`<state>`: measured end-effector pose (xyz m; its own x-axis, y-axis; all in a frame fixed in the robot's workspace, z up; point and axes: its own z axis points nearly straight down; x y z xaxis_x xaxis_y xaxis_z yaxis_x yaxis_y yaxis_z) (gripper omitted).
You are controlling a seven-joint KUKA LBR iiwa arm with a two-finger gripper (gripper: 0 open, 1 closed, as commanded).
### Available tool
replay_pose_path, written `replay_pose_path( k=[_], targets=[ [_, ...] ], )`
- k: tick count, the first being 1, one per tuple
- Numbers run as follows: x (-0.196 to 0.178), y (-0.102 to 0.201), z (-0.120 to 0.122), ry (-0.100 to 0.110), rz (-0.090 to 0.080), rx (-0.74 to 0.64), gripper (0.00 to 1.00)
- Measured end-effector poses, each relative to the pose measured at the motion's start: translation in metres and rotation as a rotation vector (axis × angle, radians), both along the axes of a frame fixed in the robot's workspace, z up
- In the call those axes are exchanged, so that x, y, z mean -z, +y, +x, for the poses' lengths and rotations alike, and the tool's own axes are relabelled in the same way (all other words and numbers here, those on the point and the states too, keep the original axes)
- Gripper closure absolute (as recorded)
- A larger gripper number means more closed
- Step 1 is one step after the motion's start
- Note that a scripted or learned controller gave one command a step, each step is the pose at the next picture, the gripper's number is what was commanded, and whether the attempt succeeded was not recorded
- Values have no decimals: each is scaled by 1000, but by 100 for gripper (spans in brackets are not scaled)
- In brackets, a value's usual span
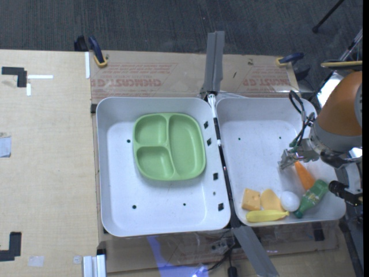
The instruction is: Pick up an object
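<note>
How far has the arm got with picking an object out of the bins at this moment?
Done: the gripper is down inside the right bin, beside the carrot. In hand: apparently an approach to the carrot; nothing visibly sits between its fingers. Left: grasp and lift. The green bottle, white ball, banana and cheese pieces lie untouched; the green plate sits in the left bin.

You have a pale green, three-compartment plastic plate (169, 146) lying flat in the left shallow white bin (115, 212), toward its upper middle. A sheet of printed brown cardboard (150, 77) lies behind both bins, held at its far corners by two blue and yellow clamps (95, 49). A light wooden benchtop (43, 172) extends left.
</note>
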<state>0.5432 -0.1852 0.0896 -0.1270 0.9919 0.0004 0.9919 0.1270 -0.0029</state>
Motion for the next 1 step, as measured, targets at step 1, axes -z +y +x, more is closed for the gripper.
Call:
replay_pose_path(
  k=[1],
  targets=[
    [-58,53,26,-1,0,-65,100]
  ],
)
